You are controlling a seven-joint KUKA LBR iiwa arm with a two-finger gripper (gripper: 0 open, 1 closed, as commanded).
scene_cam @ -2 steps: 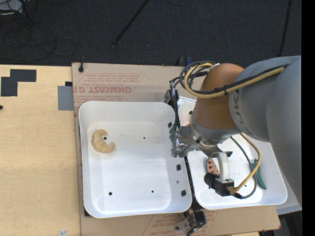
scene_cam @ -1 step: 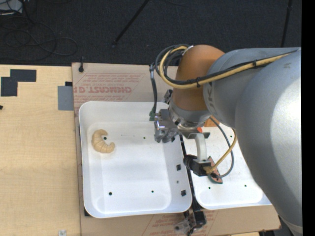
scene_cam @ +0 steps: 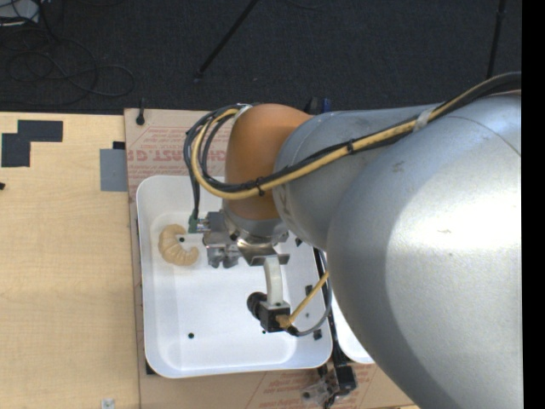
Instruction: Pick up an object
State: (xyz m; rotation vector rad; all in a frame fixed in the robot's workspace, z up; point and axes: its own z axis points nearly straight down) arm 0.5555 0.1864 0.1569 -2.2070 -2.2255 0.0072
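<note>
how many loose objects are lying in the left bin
1: a curled tan object near the left bin's upper left wall, beside the gripper. The arm covers the bin's right part, so more may be hidden.

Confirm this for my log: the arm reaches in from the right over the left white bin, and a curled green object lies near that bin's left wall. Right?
One detail is off: the curled object is tan or beige, not green. The camera view shows it near the left wall of the left white bin, with the arm reaching in from the right above that bin.
</note>
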